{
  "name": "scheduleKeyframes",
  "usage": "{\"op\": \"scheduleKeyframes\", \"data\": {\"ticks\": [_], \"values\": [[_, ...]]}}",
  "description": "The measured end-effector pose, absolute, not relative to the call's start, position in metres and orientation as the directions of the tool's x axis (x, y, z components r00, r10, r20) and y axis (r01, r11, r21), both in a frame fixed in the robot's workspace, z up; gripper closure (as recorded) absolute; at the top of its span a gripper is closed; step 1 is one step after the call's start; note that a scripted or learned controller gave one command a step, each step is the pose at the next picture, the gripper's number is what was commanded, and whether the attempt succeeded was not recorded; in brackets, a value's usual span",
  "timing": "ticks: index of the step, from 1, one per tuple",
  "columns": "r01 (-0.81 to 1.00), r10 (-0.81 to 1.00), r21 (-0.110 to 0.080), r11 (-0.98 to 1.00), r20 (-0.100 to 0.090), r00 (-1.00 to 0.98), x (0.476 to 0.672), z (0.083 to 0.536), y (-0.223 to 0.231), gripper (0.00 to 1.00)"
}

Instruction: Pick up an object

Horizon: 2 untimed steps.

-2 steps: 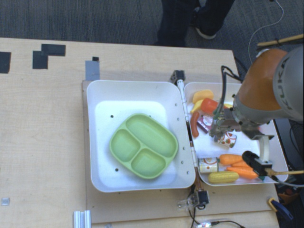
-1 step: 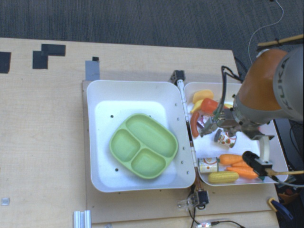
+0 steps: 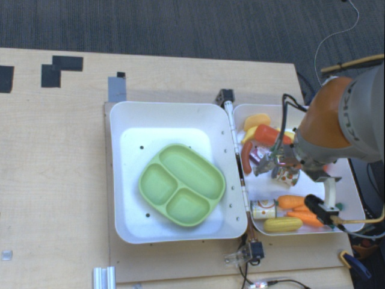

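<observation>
The right bin point(image 3: 346, 179) holds several toy foods. A yellow piece point(image 3: 257, 122) and a red-orange piece point(image 3: 266, 133) lie at its far left. A red sausage-like piece point(image 3: 245, 159) runs along the left wall. A small can point(image 3: 263, 209), a yellow piece point(image 3: 283, 224) and orange carrots point(image 3: 293, 202) lie near the front wall. My gripper point(image 3: 274, 166) hangs low over the middle of this bin, just above a purple-and-white item point(image 3: 260, 156). The arm covers the bin's far right part.
The left bin point(image 3: 129, 161) holds a green divided plate point(image 3: 182, 184). A raised rim point(image 3: 236, 161) separates the two bins. The wooden bench point(image 3: 54, 179) spreads out to the left, with black marks at its far edge.
</observation>
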<state>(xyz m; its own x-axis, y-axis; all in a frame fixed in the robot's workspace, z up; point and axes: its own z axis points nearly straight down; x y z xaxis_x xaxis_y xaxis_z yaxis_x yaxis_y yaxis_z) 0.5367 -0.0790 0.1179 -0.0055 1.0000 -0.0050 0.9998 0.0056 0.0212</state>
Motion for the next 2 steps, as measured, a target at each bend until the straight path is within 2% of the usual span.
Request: {"op": "scheduleKeyframes", "data": {"ticks": [1, 2], "values": [[1.000, 1.000, 0.026, 0.006, -0.009, -0.006, 0.538, 0.129, -0.081, 1.00], [1.000, 1.000, 0.005, 0.003, -0.002, -0.003, 0.582, 0.156, -0.137, 1.00]]}}
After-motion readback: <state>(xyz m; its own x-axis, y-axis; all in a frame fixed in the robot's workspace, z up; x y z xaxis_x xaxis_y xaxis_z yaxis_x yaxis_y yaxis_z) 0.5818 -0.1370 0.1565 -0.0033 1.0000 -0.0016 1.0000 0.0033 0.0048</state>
